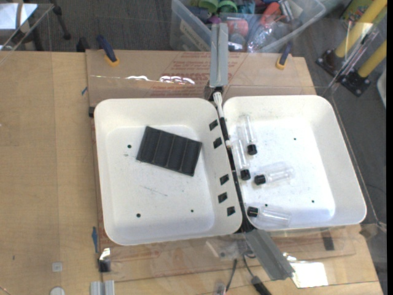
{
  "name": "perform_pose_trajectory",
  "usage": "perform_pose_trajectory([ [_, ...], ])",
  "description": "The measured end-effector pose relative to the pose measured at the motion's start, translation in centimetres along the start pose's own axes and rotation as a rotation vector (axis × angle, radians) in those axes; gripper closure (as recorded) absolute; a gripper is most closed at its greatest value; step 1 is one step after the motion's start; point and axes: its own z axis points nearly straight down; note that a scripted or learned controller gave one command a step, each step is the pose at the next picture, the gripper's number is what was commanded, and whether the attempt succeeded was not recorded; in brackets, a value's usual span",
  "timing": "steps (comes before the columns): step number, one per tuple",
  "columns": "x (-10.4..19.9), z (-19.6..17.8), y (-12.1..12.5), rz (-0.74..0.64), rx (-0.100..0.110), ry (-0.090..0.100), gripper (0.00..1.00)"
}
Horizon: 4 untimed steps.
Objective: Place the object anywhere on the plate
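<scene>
Clear plastic, black caps: counted maybe four vials (273, 176), loose near the inner wall of right bin (307, 134), likely left there as pick stock. Found dark ribbed plate (169, 150) flat in left bin (123, 192), bare, presumably the drop target. Could not tell gripper state.

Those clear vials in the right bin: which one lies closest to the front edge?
The vial at the front left corner, black cap pointing left. The other three lie farther back.
</scene>
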Motion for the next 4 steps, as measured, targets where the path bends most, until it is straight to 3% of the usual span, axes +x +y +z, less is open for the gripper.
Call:
perform_pose_trajectory([
  [1, -0.5, 5.0, 0.4, -0.450, 0.009, 0.015, 1.00],
  [4, -0.5, 1.8, 0.8, -0.450, -0.004, 0.009, 1.00],
])
